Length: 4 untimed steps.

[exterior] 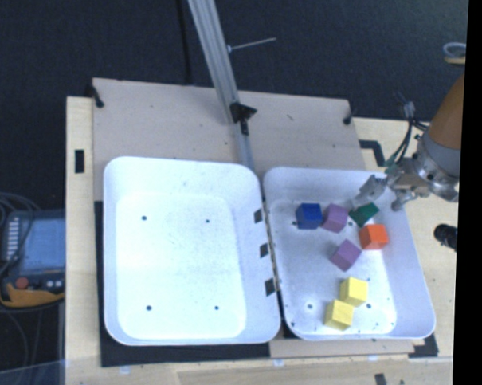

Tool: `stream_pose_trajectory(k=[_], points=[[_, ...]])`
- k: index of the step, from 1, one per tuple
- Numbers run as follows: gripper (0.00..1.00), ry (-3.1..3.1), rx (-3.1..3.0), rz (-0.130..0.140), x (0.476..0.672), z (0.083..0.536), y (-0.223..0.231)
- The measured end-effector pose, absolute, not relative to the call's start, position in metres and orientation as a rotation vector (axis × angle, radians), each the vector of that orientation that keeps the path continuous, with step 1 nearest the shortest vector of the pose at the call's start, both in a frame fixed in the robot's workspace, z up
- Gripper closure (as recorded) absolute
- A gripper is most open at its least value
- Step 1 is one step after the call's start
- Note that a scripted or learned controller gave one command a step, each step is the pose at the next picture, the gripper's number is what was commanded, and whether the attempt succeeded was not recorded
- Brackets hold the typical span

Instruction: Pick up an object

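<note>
Seven small blocks lie in the right bin (405,267), and we take each in turn. A blue block (308,215) sits toward the bin's far left, with a purple block (335,218) just beside it on the right. A green block (364,213) comes next, close against that purple one, and an orange block (373,236) sits just below and right of the green. A second purple block (346,254) lies apart, nearer the middle of the bin. Two yellow blocks sit toward the near edge: one (353,291) above, the other (339,314) just below and slightly left of it, the pair nearly touching.

We see the arm entering from the right, its orange band at the frame's edge, and the gripper (385,187) hangs over the bin's far right corner, just above the green block. Its two fingers (372,186) point leftward and stand somewhat apart, and we see no block between them.

The left bin (116,222) sits alongside, its rim touching the right bin's along the middle. A slanted metal rail (219,59) runs from the top down to the bins' far edge, and a handheld control pendant (35,254) rests at the bench's left.
</note>
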<state>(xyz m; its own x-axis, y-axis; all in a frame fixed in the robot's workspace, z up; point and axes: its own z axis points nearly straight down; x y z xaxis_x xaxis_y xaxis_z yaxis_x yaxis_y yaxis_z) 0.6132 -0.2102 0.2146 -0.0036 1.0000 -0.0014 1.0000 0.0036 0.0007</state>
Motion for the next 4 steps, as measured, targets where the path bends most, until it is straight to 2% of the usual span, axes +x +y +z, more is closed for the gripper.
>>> stream_pose_trajectory(k=[1, 2, 3, 4], points=[[0.0, 2.226, 2.215, -0.002, 0.613, 0.215, -0.21], [0.0, 2.223, 2.221, -0.005, 0.615, 0.173, -0.213], [0.0, 2.223, 2.216, 0.012, 0.623, 0.119, -0.211], [0.0, 2.213, 2.202, 0.014, 0.626, 0.124, -0.214]])
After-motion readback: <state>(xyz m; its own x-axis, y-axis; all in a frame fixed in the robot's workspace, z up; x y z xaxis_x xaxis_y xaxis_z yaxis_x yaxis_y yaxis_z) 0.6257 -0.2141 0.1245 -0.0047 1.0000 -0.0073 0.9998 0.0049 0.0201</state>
